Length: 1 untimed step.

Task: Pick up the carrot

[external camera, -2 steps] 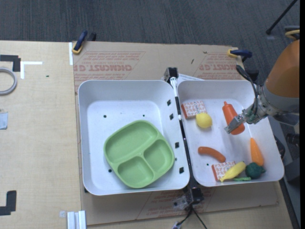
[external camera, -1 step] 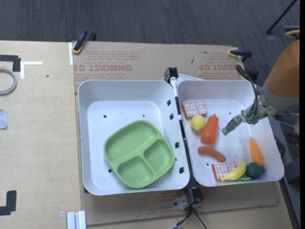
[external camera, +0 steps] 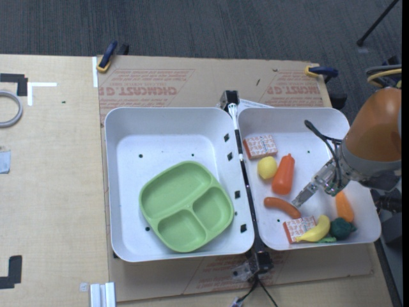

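The carrot [external camera: 344, 206] is a short orange piece lying near the right wall of the right bin [external camera: 300, 121], with a dark green tuft [external camera: 344, 229] at its near end. My gripper [external camera: 301, 197] reaches in from the right and points down-left, low over the bin floor. Its tip is to the left of the carrot and just above-right of a brown sausage [external camera: 282, 205]. Nothing shows in it.
The right bin also holds an orange bottle [external camera: 284, 174], a yellow lemon [external camera: 267, 167], a banana [external camera: 314, 230] and two small printed boxes [external camera: 260, 146] [external camera: 297, 226]. A green divided plate [external camera: 186, 205] lies in the left bin [external camera: 128, 165].
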### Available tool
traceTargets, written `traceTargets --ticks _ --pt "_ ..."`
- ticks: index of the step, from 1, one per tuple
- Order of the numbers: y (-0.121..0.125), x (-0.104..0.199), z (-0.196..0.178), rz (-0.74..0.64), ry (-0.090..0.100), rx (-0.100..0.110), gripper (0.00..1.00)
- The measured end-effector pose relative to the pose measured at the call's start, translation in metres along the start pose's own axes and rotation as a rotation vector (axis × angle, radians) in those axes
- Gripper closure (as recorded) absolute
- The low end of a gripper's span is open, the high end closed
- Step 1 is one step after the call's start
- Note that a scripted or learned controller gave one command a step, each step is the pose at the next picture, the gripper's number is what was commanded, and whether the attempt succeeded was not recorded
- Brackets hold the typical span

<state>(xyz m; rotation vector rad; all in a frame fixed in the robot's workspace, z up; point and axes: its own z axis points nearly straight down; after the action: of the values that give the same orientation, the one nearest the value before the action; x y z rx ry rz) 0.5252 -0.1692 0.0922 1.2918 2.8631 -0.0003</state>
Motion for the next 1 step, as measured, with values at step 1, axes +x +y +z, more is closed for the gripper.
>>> traceTargets --ticks 1 --pt "-0.0185 0.0332 -0.0066 -0.224 -0.038 -0.022 0.00"
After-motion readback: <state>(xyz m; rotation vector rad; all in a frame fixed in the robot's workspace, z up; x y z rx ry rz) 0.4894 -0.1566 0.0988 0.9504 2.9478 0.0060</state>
